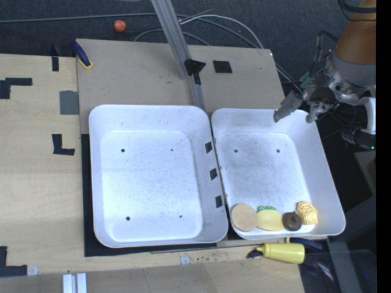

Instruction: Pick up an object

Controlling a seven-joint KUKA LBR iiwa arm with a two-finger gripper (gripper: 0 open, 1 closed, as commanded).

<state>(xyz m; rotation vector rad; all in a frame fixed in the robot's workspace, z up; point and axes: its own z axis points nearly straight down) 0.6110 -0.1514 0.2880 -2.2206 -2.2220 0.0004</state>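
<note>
Several small items lie in a row along the near edge of the right bin [317,157]: a tan round disc [244,217], a green piece [266,209] behind a pale yellow piece [269,220], a dark brown ring [292,222] and a yellow ridged piece [306,212]. My gripper [297,109] hangs over the far right corner of that bin, well away from the items. Its two grey fingers are spread apart with nothing between them.
The left bin [98,163] sits beside the right one. A yellow tool with a black tip [282,252] lies on the bench just in front of the right bin. A metal pole [177,35] rises behind the bins. Cables trail at the back.
</note>
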